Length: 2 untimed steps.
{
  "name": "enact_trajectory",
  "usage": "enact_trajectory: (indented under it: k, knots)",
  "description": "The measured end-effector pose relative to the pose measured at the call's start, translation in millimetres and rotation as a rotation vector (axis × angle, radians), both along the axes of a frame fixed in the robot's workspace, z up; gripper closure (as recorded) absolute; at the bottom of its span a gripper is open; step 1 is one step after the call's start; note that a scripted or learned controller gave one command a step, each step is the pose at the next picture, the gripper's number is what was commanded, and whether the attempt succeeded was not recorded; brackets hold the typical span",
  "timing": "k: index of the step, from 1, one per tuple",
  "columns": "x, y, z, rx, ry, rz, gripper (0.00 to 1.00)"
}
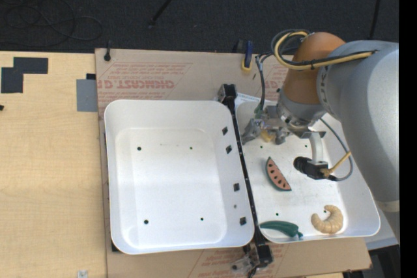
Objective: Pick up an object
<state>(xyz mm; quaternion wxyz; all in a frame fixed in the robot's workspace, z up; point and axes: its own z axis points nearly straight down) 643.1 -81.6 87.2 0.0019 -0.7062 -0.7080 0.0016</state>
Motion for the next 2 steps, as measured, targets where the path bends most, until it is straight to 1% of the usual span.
enact_trajectory:
  k: [1, 2]
  knots:
    - [0.1, -47.2, 0.5, -0.003, -0.003, -0.005, 0.0]
    - [0.7, -51.6, 0.5, -0.001, -0.004, -0.002, 0.0]
